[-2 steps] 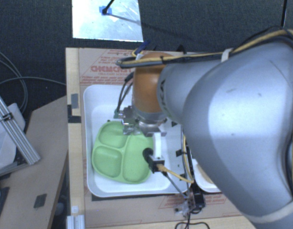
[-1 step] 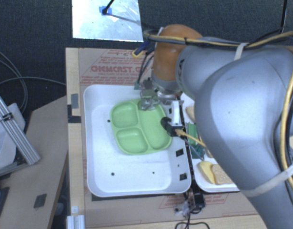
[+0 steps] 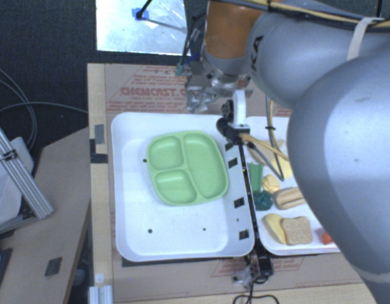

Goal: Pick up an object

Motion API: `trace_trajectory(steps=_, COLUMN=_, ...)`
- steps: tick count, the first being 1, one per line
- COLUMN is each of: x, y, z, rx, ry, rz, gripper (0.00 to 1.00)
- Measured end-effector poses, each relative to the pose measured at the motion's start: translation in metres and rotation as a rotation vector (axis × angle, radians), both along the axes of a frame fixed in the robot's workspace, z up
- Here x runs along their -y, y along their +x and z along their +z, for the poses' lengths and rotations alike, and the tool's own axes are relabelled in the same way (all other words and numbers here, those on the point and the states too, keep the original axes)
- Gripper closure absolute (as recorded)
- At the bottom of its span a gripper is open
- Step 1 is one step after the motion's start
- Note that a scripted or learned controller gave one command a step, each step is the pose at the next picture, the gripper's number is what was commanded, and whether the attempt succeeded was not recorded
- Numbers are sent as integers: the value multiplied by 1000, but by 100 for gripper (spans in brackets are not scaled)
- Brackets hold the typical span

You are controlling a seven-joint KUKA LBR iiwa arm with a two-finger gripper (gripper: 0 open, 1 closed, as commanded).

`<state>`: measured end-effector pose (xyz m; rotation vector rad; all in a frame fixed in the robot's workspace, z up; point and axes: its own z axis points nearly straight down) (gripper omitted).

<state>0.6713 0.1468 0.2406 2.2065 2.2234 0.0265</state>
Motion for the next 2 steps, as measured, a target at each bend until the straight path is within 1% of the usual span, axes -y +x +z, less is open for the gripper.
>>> trace_trajectory(steps=1, x=-81, y=-20, z=-38, rx=-19, ry=-2, rz=3, gripper=100)
trace_trajectory(steps=2, x=-46, y=-87, z=-50, rx=-24, ry=-7, rz=-9, gripper=100)
